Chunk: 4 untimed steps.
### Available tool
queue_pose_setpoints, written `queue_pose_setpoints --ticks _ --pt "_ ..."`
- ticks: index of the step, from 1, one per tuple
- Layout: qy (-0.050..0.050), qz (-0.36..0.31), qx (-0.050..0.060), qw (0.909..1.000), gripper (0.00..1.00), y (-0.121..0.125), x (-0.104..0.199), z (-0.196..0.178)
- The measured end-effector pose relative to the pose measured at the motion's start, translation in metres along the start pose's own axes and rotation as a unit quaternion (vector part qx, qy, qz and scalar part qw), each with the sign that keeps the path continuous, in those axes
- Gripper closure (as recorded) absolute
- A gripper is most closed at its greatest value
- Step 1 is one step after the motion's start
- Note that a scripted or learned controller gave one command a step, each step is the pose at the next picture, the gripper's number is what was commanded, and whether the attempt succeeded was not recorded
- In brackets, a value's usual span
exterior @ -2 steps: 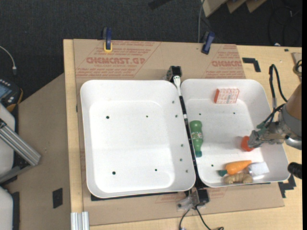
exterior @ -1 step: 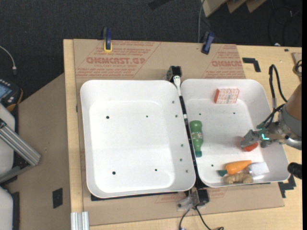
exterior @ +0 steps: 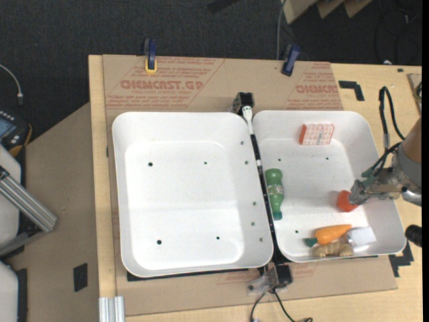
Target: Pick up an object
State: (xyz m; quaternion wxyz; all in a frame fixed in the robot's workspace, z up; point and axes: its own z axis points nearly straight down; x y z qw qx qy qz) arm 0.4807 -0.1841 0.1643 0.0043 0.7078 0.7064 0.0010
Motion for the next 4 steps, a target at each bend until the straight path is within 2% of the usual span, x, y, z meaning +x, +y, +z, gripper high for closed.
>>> queue_pose_setpoints --ticks 1,2,3,4 --pt "0.000 0.000 0.000 1.0000 0.00 0.000 0.000 0.000" --pt "-0.001 0.000 -0.001 1.0000 1.00 0.001 0.000 -0.010" --pt "0.000 0.000 -0.001 1.0000 0.00 0.001 0.000 -0.010" --pt "-0.001 0.000 -0.003 1.0000 1.00 0.001 0.000 -0.020"
